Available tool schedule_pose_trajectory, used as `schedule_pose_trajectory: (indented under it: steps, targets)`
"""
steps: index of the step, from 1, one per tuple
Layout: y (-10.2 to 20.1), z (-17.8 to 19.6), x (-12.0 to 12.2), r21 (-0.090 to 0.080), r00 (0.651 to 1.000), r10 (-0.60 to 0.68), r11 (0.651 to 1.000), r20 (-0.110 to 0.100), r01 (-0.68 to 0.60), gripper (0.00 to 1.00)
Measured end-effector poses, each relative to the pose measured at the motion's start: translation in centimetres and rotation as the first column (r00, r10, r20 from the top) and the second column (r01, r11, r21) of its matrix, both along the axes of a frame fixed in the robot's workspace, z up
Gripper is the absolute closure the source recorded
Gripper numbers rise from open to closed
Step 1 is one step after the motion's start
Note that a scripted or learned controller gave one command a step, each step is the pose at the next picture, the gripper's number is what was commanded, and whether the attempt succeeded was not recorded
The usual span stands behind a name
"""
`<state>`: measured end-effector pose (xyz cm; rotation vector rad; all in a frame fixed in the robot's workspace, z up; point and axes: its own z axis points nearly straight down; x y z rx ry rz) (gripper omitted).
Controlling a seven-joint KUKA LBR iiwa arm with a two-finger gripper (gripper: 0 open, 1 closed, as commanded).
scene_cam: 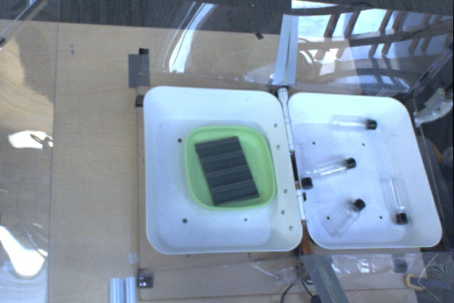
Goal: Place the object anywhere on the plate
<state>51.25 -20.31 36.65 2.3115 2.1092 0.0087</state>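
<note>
Item 1. Left bin: is holding a green plate about its middle.

Item 2. Block, dark and ridged: is lying flat on the plate, well inside its rim. Its long axis is running from far to near, tilting slightly toward the near right. If this is the task's thing, the placing is looking done.

Item 3. Right bin: is carrying four clear vials with black caps, all well apart: one at the far side, one near the divider, one near the front, and one toward the right wall.

Item 4. Gripper: whether it is parted or closed, I cannot tell from where I am standing.

Relation: the arm is reaching in from the right, so the vials are lying on its nearer side, while the plate and block are sitting beyond the divider, to the left.
</note>
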Motion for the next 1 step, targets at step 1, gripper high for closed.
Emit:
schedule_pose_trajectory:
  steps: [1]
  targets:
    - [0.20, 6.63, -2.36, 0.001, 0.994, -0.112, 0.994, 0.001, 0.112, 0.00]
